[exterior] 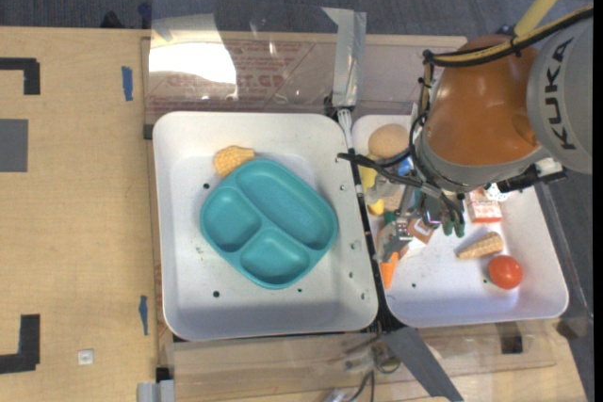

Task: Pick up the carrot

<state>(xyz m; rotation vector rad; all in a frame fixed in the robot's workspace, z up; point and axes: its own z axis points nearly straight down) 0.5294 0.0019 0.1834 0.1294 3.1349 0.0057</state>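
Note:
The carrot [387, 271] is a small orange piece lying in the right bin [471, 301], close against its left wall. Its upper end runs under the gripper's hardware and is partly hidden. My gripper [415, 226] hangs below the orange wrist band [476, 113], low over the bin's left half, just above and slightly right of the carrot. Cables and dark parts clutter the gripper's tip. I cannot make out anything held in it.
The right bin also holds a red tomato [506, 271], a tan wedge [479, 247], a red-and-white packet [485, 207], a beige round item [386, 141] and a yellow piece [374, 181]. The left bin [179, 231] carries a teal divided plate [269, 221] and a yellow item [233, 158].

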